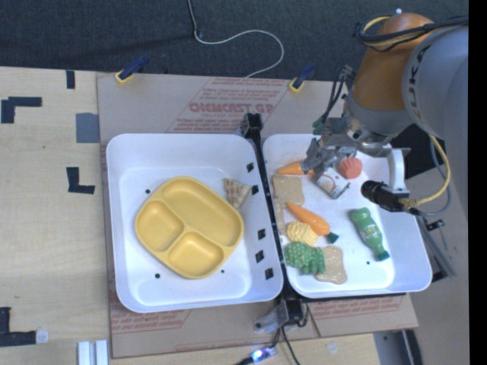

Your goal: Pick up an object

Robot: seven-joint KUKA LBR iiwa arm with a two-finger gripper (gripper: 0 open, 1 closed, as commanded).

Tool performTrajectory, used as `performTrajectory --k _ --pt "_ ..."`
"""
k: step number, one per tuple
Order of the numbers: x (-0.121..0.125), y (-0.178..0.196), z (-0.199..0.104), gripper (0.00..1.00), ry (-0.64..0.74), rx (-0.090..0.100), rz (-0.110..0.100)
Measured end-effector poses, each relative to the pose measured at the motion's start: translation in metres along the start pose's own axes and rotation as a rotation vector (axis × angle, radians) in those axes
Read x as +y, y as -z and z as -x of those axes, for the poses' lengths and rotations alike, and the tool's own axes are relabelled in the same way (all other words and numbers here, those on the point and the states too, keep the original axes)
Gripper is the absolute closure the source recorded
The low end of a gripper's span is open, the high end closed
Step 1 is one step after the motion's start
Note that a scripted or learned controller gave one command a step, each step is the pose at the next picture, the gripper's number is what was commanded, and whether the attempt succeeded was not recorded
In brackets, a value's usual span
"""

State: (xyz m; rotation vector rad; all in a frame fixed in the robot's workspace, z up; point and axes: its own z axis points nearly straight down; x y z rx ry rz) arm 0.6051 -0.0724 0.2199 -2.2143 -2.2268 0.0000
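Over the right bin (411,276), near its upper left corner, the claw (326,157) hangs low above a small can (332,182) lying on its side; whether its fingers are parted or closed I cannot tell, and nothing is visibly caught between them. Beside the can sits what looks like a tomato (350,166). Below lie a slice of bread (288,191), a carrot (308,217), corn (301,233), broccoli (303,258) and a green bottle (370,233). A yellow divided plate (189,226) rests in the left bin (125,158), with a small tan piece (237,192) at its upper right edge.
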Motion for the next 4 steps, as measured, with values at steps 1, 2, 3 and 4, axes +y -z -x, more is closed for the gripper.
performTrajectory --k 1,2,3,4 --pt "-0.004 0.011 -0.054 1.0 -0.002 0.0 -0.001" --pt "-0.003 0.011 -0.089 1.0 -0.003 -0.001 -0.001" --pt "0.01 0.007 -0.085 1.0 -0.003 -0.001 -0.001" --pt "-0.004 0.011 -0.087 1.0 -0.005 -0.001 -0.002"
